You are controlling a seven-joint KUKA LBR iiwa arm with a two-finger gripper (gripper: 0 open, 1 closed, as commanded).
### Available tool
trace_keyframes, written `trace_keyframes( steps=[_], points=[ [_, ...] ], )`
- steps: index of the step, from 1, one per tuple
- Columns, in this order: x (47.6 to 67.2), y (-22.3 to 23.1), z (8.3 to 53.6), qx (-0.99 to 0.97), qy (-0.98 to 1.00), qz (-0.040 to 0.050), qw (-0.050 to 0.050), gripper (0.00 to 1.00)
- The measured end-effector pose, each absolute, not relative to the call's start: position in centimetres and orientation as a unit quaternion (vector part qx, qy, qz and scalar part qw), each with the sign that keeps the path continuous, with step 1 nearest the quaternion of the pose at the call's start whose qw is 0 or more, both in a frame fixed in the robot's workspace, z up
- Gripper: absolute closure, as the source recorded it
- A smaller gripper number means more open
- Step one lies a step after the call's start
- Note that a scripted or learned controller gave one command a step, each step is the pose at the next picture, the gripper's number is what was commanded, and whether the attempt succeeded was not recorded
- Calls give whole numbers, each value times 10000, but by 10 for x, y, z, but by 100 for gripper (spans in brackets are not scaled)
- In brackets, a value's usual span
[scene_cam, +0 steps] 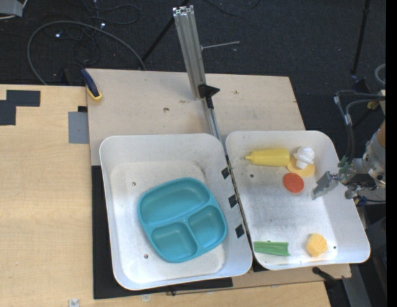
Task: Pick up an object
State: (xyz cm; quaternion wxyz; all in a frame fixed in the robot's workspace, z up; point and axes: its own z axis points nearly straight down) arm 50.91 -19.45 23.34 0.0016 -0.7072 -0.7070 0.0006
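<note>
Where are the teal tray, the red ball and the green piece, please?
teal tray [181, 219]: camera view, on the divider between its compartments.
red ball [293, 183]: camera view, on its middle.
green piece [271, 249]: camera view, on its middle.

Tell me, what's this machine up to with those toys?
A robot arm's gripper sits at the right edge of the right bin, with nothing visibly held. In that bin lie a yellow bottle, a red ball, a green piece and a small yellow toy. The left bin holds a teal divided plate.
</note>
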Motion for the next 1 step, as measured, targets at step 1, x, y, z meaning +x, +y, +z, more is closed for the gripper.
trace_keyframes(
  steps=[1],
  points=[
    [506,-194,190,-7070,-7072,17,36,0]
  ],
)
